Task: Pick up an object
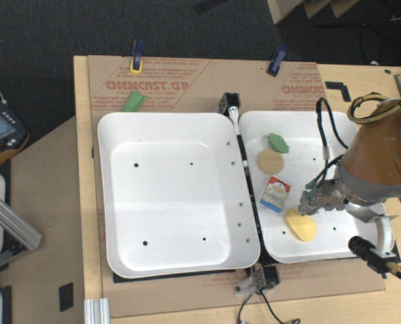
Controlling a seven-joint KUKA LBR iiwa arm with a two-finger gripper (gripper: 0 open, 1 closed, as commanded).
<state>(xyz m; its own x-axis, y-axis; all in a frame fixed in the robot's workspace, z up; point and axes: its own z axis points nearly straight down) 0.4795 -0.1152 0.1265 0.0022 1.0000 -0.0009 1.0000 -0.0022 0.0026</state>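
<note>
Yellow lemon-like object point(301, 226) lies near the front of the right bin point(335, 252), just below the gripper point(313, 202); whether that is apart or together I cannot tell. Descend centred, clear of the small carton point(275, 194) beside it.

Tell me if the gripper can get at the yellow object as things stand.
Probably yes. The gripper hangs just above the yellow object in the right bin, and nothing lies over it; the small carton sits close beside it.

A broad orange band point(383, 144) tops the grey wrist point(372, 187); black cables point(322, 137) loop alongside it, and the small pincer point(313, 200) is dark metal
</note>
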